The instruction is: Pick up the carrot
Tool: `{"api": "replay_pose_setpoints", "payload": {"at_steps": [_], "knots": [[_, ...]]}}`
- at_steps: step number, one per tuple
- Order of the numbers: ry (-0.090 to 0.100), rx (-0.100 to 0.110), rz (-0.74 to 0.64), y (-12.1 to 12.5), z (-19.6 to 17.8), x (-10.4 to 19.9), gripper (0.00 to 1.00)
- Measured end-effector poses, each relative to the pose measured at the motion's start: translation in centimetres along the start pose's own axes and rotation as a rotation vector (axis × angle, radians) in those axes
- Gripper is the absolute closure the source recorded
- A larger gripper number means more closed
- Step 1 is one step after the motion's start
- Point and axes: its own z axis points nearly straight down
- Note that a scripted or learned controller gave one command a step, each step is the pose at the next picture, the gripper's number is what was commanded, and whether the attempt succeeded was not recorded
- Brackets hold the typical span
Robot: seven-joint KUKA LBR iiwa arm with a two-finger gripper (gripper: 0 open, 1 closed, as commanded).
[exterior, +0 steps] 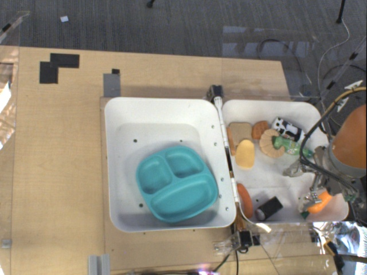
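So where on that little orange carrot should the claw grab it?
Probably across the carrot's orange body, coming straight down from above. It lies low on the floor of the right bin, near the front right corner, so the walls block any sideways approach. The gripper hangs right over it.

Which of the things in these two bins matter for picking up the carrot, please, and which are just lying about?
Belonging to the job:
- carrot, orange, at the right bin's near right corner
- tool, right at the carrot

Just lying about:
- teal divided plate in the left bin
- toast slice
- yellow piece
- black-and-white toy
- reddish oval piece
- black block
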Motion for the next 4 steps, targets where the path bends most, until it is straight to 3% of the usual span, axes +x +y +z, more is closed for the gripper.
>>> {"api": "replay_pose_setpoints", "payload": {"at_steps": [1,2,3,4], "knots": [[0.000,0.000,0.000,0.0,0.0,0.0,0.00],[0.005,-0.004,-0.448,-0.2,0.1,-1.3,0.00],[-0.009,0.004,-0.437,-0.3,-1.3,-1.7,1.00],[-0.008,0.002,-0.437,-0.2,-1.2,-1.7,0.00]]}}
